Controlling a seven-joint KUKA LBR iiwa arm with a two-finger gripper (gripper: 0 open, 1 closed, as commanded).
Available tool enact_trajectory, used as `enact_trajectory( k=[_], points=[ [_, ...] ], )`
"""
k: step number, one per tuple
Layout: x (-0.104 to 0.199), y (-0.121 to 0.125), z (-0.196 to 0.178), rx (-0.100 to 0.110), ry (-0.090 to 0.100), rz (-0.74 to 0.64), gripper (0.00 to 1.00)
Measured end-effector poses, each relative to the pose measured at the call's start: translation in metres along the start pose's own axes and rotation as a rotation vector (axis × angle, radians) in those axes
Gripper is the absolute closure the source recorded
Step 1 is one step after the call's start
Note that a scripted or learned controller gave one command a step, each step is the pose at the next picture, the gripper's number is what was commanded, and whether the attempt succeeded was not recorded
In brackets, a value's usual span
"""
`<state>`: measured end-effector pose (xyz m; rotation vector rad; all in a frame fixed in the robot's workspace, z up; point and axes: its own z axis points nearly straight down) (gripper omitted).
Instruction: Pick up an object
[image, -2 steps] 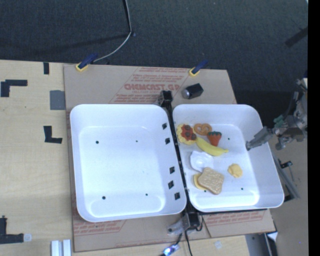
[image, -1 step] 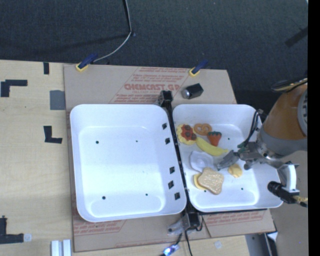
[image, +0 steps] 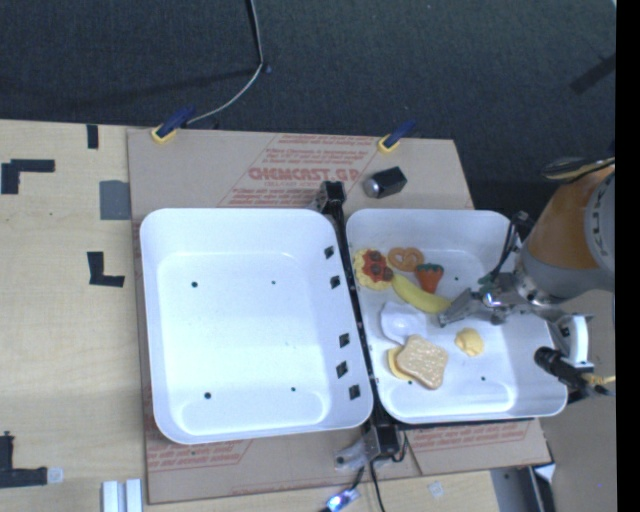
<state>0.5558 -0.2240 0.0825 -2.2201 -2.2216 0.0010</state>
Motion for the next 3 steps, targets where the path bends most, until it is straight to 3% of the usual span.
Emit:
enact_trajectory(
  k=[1,2,3],
  points=[
    [0.001,0.062,-0.003,-0.005,-0.002,-0.003,0.0],
    [0.047,0.114,-0.003,-0.005,-0.001,-0.005,0.0],
    [0.112,0.113,-0.003,-0.001,-0.008,-0.006,0.0]
  ],
)
